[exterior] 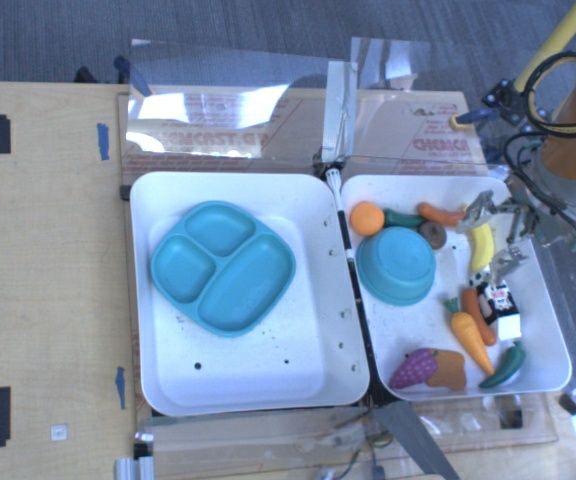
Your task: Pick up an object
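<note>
The right bin (pixel 553 343) holds several toy foods: an orange ball (pixel 367 218), a blue bowl (pixel 396 265), a yellow banana (pixel 481 248), a carrot (pixel 471 340), purple grapes (pixel 414 368) and a green pepper (pixel 506 366). My gripper (pixel 494 236) reaches in from the right over the bin's upper right part, just above the banana. It stands open, one finger past the banana's top end and the other by its lower right side. Nothing is held between the fingers.
The left bin (pixel 298 368) holds a blue divided plate (pixel 223 266). A small black and white box (pixel 501 303) lies just below the gripper, and a second carrot (pixel 438 212) and a brown round piece (pixel 433 234) lie by the bowl. Clear plastic sheets stand behind both bins.
</note>
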`<state>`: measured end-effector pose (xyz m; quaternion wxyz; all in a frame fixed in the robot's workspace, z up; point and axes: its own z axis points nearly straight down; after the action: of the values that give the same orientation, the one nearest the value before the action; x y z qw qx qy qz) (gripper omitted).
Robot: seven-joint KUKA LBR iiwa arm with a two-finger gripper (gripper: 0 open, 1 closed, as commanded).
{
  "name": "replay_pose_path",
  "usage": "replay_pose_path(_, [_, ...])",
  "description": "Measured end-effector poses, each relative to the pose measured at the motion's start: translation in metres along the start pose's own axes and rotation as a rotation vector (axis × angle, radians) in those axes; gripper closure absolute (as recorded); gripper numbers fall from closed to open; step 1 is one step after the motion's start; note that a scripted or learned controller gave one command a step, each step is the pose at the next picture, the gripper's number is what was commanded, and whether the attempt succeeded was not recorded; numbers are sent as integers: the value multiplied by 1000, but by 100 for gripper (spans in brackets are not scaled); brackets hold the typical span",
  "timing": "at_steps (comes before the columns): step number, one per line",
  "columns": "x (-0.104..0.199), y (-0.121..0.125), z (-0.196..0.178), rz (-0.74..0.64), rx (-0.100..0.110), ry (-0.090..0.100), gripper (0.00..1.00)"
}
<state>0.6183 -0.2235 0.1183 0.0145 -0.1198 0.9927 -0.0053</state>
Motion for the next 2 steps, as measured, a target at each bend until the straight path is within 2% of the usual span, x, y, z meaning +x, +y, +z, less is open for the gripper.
replay_pose_path(1, [36,8,7,0,13,-25,0])
replay_pose_path(2, [68,34,4,39,19,-33,0])
